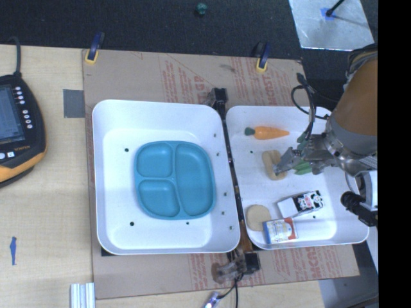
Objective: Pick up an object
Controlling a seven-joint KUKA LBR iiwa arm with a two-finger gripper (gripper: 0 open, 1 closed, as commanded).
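Claw over the right bin.
I see my claw beside a tan oval piece (finger state: can't tell).

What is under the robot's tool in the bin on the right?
Under the tool lies a tan, cookie-like piece on the right bin floor. The tool covers part of it, so its full shape stays hidden.

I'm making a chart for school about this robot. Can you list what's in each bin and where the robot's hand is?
left bin: blue divided plate
right bin: toy carrot, tan piece, round tan disc, white carton, small box
gripper: low over the tan piece, green thing beside it
fingers: too blurred to tell
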